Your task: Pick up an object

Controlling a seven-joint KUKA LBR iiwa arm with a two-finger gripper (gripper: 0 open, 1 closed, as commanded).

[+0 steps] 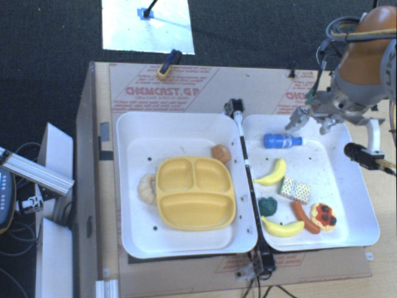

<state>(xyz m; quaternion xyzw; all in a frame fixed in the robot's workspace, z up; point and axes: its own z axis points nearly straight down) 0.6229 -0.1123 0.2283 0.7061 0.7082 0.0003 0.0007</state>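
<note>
Blue bottle lies at the back of your right bin, the tool hovering above with fingers apart, empty; next, lower it squarely over the bottle.

We see the gripper poised over the far edge of the right bin, its two fingers spread apart with nothing between them. Just beside it in that bin lies a blue bottle. Nearer us lie a banana, a checkered block, a green piece, a second banana, a sausage and a small pizza (touching the sausage). The left bin holds a yellow divided plate, with a brown roll and a pale shell-like piece at its edges.
</note>
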